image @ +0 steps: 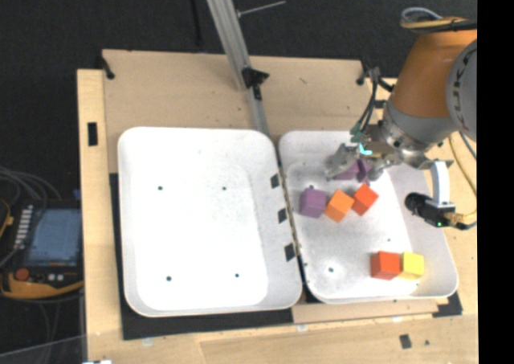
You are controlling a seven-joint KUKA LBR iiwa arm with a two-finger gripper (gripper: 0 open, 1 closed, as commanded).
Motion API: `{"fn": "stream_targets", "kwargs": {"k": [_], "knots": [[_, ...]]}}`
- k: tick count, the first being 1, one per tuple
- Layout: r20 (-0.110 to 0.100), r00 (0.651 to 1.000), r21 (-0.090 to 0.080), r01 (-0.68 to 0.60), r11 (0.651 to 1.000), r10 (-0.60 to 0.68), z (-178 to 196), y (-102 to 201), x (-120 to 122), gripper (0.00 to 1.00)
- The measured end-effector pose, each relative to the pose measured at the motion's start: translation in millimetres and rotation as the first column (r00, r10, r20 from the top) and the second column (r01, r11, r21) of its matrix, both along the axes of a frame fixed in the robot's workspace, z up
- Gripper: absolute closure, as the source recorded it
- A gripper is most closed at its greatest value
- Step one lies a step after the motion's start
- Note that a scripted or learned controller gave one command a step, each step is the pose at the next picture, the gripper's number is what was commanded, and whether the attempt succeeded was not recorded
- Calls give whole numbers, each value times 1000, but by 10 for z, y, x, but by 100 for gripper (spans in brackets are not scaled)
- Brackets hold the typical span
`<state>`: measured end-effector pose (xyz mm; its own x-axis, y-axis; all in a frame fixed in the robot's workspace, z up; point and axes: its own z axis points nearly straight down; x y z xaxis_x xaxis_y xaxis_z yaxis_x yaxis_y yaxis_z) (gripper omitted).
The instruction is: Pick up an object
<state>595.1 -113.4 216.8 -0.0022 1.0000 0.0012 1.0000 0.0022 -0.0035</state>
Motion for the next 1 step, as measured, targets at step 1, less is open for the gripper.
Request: {"fn": "stream_targets", "kwargs": {"k": [1], "knots": [[5, 1000, 0, 1, 1000, -1, 21, 1, 9, 0]]}}
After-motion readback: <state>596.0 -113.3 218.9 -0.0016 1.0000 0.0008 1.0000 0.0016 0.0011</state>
